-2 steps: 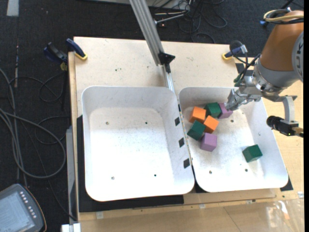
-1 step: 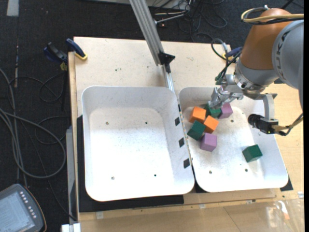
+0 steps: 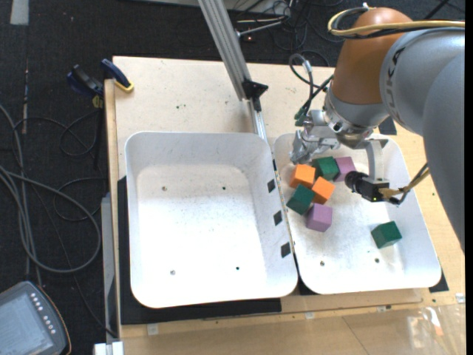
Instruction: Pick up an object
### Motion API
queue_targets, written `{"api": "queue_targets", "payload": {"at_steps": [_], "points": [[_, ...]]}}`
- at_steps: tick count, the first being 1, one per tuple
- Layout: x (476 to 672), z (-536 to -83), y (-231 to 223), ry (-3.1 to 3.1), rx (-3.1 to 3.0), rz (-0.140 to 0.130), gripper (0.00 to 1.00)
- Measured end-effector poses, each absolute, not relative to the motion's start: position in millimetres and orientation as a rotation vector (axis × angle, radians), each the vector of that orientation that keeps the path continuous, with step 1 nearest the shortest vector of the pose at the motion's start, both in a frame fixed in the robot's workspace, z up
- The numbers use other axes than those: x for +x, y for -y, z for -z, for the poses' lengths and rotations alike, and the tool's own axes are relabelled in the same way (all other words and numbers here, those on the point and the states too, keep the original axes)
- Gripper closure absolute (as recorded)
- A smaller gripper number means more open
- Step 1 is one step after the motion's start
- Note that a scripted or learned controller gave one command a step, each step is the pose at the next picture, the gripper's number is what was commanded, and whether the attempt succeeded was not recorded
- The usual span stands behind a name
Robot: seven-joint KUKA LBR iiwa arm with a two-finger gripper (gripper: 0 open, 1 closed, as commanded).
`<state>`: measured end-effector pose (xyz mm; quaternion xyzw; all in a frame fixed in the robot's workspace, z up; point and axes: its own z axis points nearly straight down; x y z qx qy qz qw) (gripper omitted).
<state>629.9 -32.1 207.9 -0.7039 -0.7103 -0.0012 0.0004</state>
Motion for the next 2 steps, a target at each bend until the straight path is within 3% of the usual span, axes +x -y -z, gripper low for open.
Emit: {"api": "queue_targets", "payload": {"at_steps": [1, 2], "points": [[641.5, -224, -20, 2.232, -2.214, 0.006, 1.00], [640.0, -222, -74, 2.229, -2.214, 0.003, 1.00]]}}
